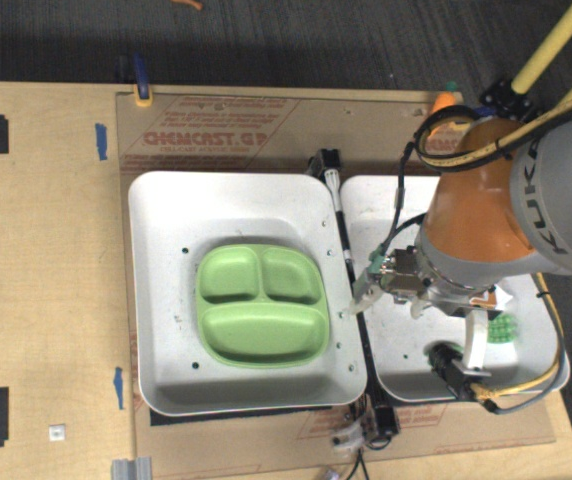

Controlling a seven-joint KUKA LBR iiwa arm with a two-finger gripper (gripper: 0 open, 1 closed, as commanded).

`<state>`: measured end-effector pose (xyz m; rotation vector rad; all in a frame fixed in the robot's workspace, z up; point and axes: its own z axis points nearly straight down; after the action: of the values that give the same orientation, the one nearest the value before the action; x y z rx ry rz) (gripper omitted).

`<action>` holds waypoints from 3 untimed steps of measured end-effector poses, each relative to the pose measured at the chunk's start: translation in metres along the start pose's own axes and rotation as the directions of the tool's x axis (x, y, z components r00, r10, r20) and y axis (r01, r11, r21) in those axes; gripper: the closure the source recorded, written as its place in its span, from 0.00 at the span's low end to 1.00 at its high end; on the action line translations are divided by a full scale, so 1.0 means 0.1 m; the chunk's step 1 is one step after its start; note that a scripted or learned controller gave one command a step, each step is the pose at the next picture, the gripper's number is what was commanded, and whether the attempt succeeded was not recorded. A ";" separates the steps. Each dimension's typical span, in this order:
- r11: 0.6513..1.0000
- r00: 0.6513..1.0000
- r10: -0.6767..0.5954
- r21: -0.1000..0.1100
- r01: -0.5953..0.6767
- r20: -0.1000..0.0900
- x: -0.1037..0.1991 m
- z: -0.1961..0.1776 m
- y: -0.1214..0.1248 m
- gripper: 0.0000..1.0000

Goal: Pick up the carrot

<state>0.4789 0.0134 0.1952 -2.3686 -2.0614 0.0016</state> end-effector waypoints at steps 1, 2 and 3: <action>0.980 0.980 -0.201 -0.002 0.201 0.002 -1.69 0.41 0.24 0.00; 0.891 0.891 0.454 -0.018 -0.454 -0.005 -1.39 0.93 0.46 0.00; 0.689 0.689 0.724 -0.001 -0.724 -0.001 -1.32 0.68 0.19 0.00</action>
<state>0.4790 -0.1198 0.1267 -2.9901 -0.9612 0.0011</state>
